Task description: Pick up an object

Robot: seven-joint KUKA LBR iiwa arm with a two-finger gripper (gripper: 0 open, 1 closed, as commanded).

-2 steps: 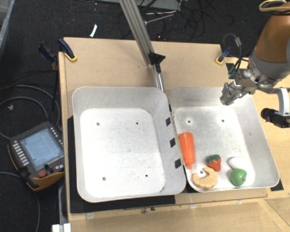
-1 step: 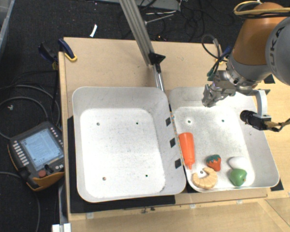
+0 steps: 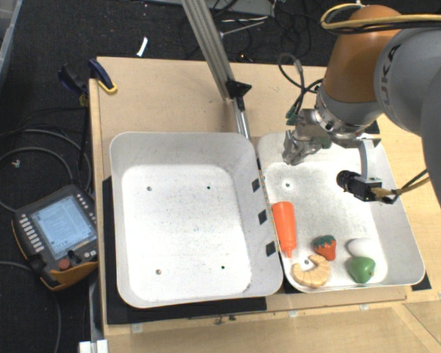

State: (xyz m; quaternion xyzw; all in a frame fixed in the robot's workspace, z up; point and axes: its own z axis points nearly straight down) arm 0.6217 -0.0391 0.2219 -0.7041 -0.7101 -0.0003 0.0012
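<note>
The right bin point(image 3: 397, 219) holds an orange carrot-shaped piece point(image 3: 284, 225) along its left wall. Near the bin's front lie a tan croissant-like piece point(image 3: 312, 272), a small red strawberry-like piece point(image 3: 324, 246), a green pear-like piece point(image 3: 361, 269) and a white piece point(image 3: 360, 247). My gripper point(image 3: 294, 153) hangs above the bin's far left corner, well behind the carrot, and nothing shows between its fingers. The grey arm with its orange band point(image 3: 360, 57) comes in from the upper right.
The left bin point(image 3: 125, 160) lies beside the right one. A metal rod point(image 3: 209, 39) slants down from the top to the gap between the bins. A black cable clip point(image 3: 356, 184) hangs over the right bin. A teach pendant point(image 3: 55, 230) lies off the bench at left.
</note>
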